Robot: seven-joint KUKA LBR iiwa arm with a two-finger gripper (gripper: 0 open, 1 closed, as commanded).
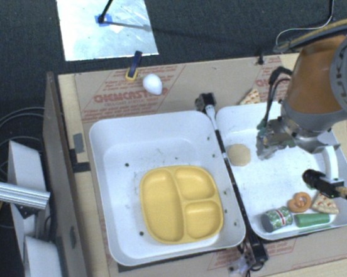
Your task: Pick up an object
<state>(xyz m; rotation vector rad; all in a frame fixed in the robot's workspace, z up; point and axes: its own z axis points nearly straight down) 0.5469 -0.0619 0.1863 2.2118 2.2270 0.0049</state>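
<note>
Several candidates: beige disc (pixel 240 154) at centre-right of frame, just left of the gripper (pixel 268 145); can (pixel 277 218), pretzel (pixel 300 201) and green piece (pixel 311 218) clustered lower right. Whether the tool grips anything can't be made out. Risk: the flat disc slides away, or the descent clips the bin wall (pixel 219 141).

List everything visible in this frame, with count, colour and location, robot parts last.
bins: 2, white, side by side on the bench
divided plate: 1, yellow, left bin
round cookie: 1, tan, right bin by the divider
can: 1, green and white, right bin front edge
doughnut: 1, orange-brown, right bin front
pizza slice: 1, yellow-orange, right bin front corner
green piece: 1, green, right bin front edge
egg: 1, white, on cardboard behind the left bin
arm: 1, grey with orange band, over right bin
end effector: 1, grey, beside the cookie
</note>
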